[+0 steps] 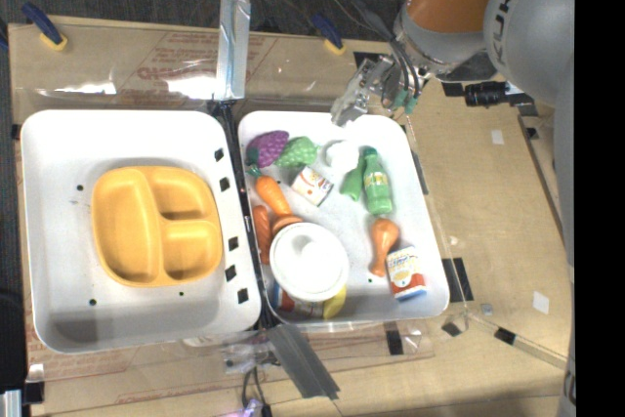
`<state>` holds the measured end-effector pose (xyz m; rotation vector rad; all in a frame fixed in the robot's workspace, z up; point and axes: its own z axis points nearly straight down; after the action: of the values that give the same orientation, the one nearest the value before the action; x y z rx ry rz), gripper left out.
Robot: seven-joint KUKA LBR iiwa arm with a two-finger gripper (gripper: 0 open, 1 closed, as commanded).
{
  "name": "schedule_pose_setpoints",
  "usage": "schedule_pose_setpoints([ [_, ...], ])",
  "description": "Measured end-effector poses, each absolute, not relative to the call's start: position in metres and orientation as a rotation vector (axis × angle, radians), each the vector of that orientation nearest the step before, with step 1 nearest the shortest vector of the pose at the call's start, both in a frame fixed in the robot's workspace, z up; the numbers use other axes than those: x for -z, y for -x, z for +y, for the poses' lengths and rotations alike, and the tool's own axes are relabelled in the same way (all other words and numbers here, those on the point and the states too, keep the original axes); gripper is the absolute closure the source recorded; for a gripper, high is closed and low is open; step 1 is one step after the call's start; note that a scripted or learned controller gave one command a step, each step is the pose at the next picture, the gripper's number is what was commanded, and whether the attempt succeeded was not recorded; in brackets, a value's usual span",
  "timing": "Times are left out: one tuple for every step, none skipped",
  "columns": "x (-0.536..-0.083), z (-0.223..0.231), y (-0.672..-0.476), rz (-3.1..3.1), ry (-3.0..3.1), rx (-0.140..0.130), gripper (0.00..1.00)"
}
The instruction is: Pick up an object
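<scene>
Seen from above at a slant, a bench carries two shallow white bins side by side. The left bin (pixel 49 210) holds a yellow divided tray (pixel 156 222) with three compartments, lying flat near the bin's middle. The right bin (pixel 430 239) is crowded with small toy items. At its back left corner lies a purple bunch of grapes (pixel 266 147), touching a light green leafy piece (pixel 301 152) just to its right. Below these, along the left wall, an orange carrot (pixel 272 194) lies at a slant, and beside it is a small white carton (pixel 312 186) with red and orange print. At the front left corner sits a round white lidded cup (pixel 309 259), the largest thing in this bin, with a bit of yellow showing under its front edge. Further right, toward the back, a green bottle (pixel 375 182) with a yellow label lies roughly lengthwise. Near the front right corner an orange drumstick-shaped piece (pixel 383 244) rests against a small white and red can (pixel 405 271). The grey arm with its orange band reaches in from the right, and the gripper (pixel 363 98) hangs over the back edge of the right bin, above the items and apart from them. Its fingers appear slightly parted, with nothing held between them.
</scene>
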<state>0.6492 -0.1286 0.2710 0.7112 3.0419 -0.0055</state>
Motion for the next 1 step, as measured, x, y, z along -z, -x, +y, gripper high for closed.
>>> schedule_pose_setpoints([
  [-0.2824,-0.1275,-0.6505,3.04,-0.7,0.007,1.0],
])
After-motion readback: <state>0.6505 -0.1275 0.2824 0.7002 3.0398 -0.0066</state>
